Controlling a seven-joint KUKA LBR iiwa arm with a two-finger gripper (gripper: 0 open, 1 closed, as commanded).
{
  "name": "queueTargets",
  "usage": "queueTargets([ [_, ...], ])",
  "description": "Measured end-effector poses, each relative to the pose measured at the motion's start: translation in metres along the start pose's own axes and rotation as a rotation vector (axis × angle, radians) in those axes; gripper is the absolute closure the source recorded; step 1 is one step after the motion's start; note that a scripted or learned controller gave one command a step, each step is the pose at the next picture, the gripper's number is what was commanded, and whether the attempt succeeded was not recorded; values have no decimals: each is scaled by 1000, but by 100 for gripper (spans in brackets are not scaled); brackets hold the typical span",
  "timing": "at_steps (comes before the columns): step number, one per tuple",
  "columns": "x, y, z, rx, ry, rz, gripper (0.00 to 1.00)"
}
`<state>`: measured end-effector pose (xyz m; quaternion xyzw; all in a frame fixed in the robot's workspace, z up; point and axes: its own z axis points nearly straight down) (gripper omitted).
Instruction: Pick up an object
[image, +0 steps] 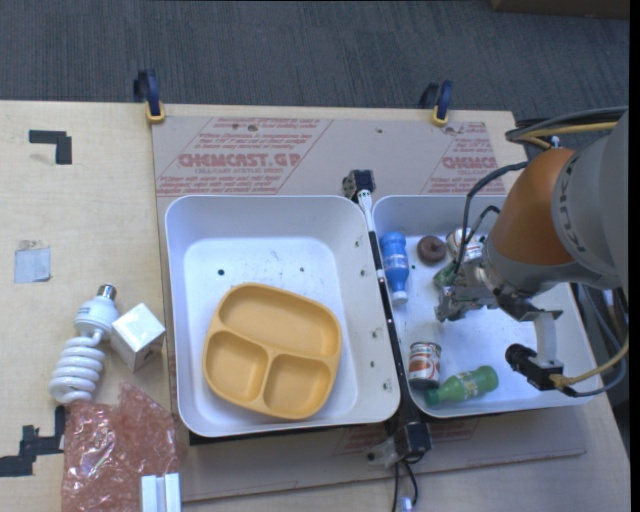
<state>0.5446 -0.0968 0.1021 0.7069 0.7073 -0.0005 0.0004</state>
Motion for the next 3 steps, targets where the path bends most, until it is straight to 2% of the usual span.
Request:
queueTargets([
  [1,0,0,0,0,0,0,0],
  [2,-11,-40,10,0,1,2,0],
  [3,-11,-39,0,-2,0,3,100],
])
